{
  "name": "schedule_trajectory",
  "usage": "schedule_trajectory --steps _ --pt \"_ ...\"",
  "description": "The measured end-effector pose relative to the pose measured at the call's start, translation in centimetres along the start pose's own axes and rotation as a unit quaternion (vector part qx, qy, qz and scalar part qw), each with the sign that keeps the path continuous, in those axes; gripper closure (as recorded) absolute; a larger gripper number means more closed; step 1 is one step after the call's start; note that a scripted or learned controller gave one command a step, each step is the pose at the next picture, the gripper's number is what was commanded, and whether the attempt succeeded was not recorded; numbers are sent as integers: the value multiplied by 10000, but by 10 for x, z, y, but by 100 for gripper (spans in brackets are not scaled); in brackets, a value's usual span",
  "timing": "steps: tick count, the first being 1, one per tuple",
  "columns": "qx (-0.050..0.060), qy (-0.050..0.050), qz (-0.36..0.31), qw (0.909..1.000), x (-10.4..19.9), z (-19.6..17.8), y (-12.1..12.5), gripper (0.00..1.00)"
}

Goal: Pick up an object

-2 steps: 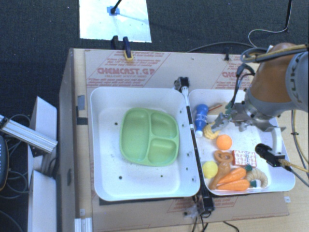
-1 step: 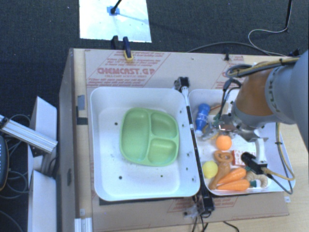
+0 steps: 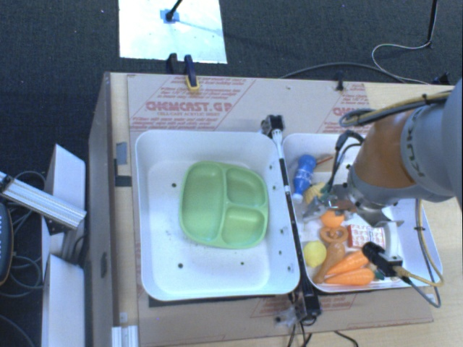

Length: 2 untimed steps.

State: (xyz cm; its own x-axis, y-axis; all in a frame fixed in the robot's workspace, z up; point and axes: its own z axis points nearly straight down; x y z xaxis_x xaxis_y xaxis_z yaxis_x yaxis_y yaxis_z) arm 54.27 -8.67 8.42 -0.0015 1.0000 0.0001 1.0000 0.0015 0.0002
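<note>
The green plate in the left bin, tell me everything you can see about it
The green plate is a pale green divided tray, plastic by its look, with rounded corners and three compartments: one large on the left, two smaller on the right. It lies flat, right way up, turned a little askew, on the floor of the left bin, nearer the bin's right wall. Nothing lies on it, and nothing touches it but the bin.

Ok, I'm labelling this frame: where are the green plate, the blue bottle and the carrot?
Green plate [image 3: 224,204], camera view, centre divider.
Blue bottle [image 3: 304,173], camera view, mid body.
Carrot [image 3: 353,277], camera view, middle of its length.
</note>
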Motion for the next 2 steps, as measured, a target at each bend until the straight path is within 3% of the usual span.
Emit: schedule_trajectory --steps 1,2 --pt "-22 -1 -6 10000 0 -12 2 100" --pt "-14 5 -13 10000 84 -101 22 100"
